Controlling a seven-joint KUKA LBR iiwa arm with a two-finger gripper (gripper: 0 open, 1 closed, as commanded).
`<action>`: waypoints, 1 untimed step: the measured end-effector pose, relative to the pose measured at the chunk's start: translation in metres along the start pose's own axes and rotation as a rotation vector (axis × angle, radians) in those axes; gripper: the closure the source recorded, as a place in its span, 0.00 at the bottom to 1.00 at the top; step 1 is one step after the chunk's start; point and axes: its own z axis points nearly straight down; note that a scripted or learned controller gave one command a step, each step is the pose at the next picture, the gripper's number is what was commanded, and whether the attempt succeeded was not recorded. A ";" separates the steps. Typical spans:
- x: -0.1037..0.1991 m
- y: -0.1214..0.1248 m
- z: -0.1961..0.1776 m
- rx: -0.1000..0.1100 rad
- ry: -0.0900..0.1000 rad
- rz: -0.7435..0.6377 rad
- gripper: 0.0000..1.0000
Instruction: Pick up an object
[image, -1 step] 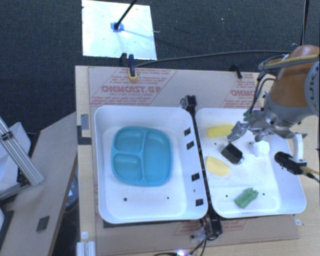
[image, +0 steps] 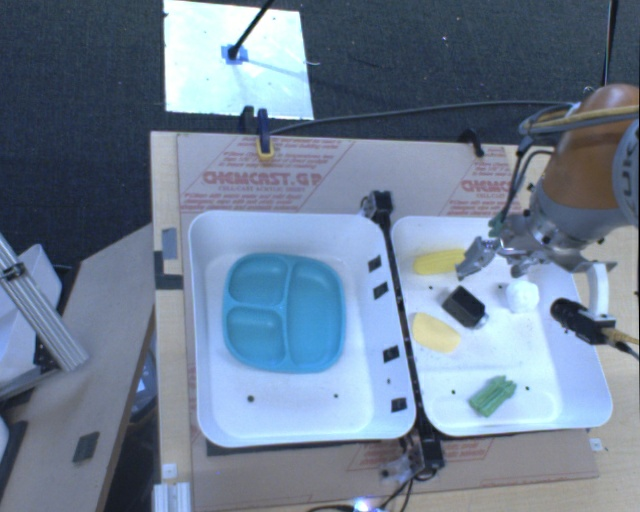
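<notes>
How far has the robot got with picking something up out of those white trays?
Nothing looks picked up yet. The gripper hangs over the right bin, close above the black block and beside one yellow piece, with nothing between its fingers. The other yellow piece, the green toy and a small white object lie on the bin floor. Left to do: come down, grip one, lift it.

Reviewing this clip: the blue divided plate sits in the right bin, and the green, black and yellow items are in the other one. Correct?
Not quite. The camera view shows the blue divided plate in the left bin. The green item, black item and yellow items lie in the right bin.
</notes>
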 end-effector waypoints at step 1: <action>0.000 -0.007 0.061 0.005 0.001 0.002 0.00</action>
